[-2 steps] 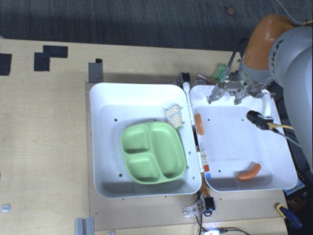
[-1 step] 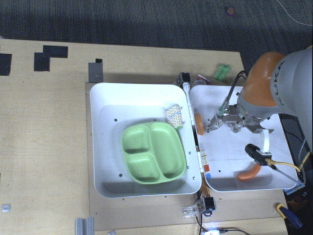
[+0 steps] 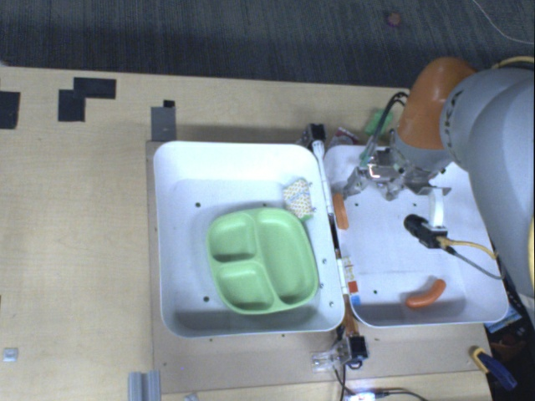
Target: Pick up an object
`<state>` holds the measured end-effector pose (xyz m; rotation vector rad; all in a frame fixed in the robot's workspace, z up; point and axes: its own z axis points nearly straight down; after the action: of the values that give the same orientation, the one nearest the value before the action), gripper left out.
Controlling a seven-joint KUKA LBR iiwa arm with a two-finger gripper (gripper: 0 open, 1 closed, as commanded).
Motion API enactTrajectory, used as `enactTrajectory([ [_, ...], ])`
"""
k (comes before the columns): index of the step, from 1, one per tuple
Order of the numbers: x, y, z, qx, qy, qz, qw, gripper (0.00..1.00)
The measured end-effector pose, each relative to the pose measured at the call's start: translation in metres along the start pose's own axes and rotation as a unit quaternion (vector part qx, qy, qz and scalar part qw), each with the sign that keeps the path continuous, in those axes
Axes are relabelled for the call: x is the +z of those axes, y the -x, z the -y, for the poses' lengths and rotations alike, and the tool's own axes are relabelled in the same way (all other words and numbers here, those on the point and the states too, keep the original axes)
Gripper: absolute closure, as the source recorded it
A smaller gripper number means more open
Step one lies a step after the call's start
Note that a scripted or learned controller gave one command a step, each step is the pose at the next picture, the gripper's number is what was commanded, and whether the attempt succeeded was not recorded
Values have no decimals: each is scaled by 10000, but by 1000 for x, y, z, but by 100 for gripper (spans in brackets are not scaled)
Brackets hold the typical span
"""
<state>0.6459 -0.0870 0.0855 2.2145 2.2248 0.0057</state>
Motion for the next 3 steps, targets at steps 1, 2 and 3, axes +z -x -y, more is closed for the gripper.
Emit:
enactTrajectory([
  [1, -12, -1, -2, -16, 32, 2, 10000, 100],
  [2, -73, 54, 5, 9, 3, 10, 10000, 100],
  [3, -72, 53, 5, 6, -1, 7, 10000, 0],
])
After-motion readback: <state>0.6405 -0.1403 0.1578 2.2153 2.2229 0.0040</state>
